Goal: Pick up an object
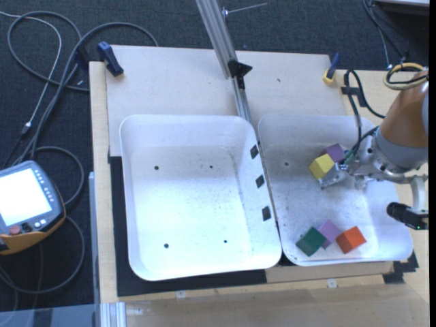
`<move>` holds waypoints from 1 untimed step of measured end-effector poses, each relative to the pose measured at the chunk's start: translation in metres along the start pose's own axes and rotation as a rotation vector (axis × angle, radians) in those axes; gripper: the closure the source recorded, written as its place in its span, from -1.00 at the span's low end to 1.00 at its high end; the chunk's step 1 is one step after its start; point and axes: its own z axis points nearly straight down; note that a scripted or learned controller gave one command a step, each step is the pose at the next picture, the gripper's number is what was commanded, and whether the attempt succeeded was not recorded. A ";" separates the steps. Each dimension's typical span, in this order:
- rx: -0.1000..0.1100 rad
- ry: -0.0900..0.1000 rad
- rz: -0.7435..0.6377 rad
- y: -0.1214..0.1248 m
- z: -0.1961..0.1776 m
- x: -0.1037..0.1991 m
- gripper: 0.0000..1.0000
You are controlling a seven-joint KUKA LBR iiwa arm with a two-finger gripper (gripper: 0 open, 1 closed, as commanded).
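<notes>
Nearest the camera, a green block (311, 240), a pale purple block (329, 231) and an orange block (351, 239) cluster at the right bin's (293, 142) front edge. Farther back, the gripper (335, 176) reaches in from the right against a yellow block (321, 165), a purple block (335, 152) just behind. Whether its fingers are spread or pinching, I cannot tell. Left bin (136, 135) sits alongside on the table (170, 80).

Surroundings, as seen from my gripper: dark carpet floor (41, 101) beyond the pale wooden bench (177, 80); black cables (41, 46) looping far off to its side; a handheld control pendant (24, 206) lying there, screen lit; even overhead light.
</notes>
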 end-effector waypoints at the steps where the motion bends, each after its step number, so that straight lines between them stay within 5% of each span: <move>1: -0.003 0.005 -0.007 0.057 0.011 0.072 -1.00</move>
